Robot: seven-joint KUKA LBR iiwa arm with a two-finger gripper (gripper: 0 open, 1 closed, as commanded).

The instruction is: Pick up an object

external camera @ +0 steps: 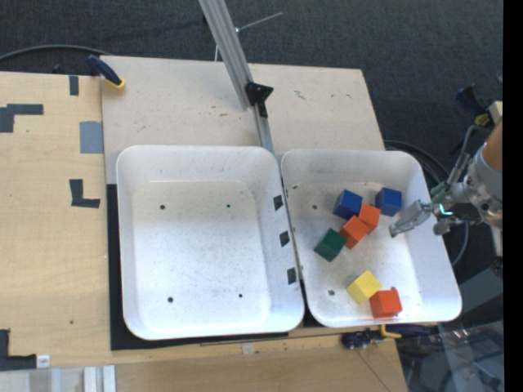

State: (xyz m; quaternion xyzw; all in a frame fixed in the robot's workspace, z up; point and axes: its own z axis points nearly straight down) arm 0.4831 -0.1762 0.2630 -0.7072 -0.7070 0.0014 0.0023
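While the grey arm reaches in from the right of the camera view, its claw point(409, 217) hangs over the right edge of the right shallow white plastic bin point(425, 300), nothing between its tips as far as I can see; whether it is released or clenched, cannot tell at this size.

Candidates all sit in that right bin: a dark blue cube point(348, 202) touching a small orange cube point(368, 216), a larger orange-red cube point(355, 231) just below, a second blue cube point(389, 199) near the claw, a green cube point(330, 244) lower left, then a yellow cube point(364, 286) beside a red-orange cube point(386, 302) near the front wall. Left white bin point(131, 178) sits just beside, on the light wooden worktop point(49, 235). A silver metal pole point(225, 35) slants in from the top.

Step, as I judge it: approach, no pick made yet. Next move calls for choosing one cube, centring above it, descending with tips either side. The second blue cube looks nearest and free on its sides; the clustered orange pair looks riskier.
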